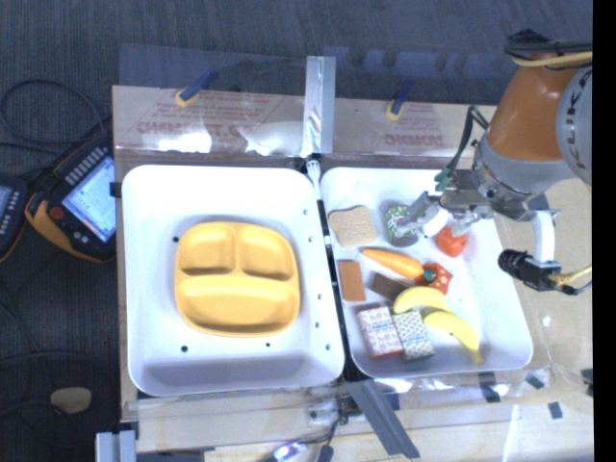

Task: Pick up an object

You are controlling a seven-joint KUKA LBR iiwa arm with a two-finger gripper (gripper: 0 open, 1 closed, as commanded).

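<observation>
While the two-finger gripper (438,221) hangs over the far side of the right white bin (510,340), whether it is released or clenched cannot be told. Just beside it lie one round green-and-white piece (397,219) and one red piece (450,243). Nearer sit one slice of toast (353,224), one orange carrot (391,261), two yellow bananas (438,316) and two patterned cartons (396,332). One yellow divided plate (236,277) occupies the left white bin (149,258).
</observation>
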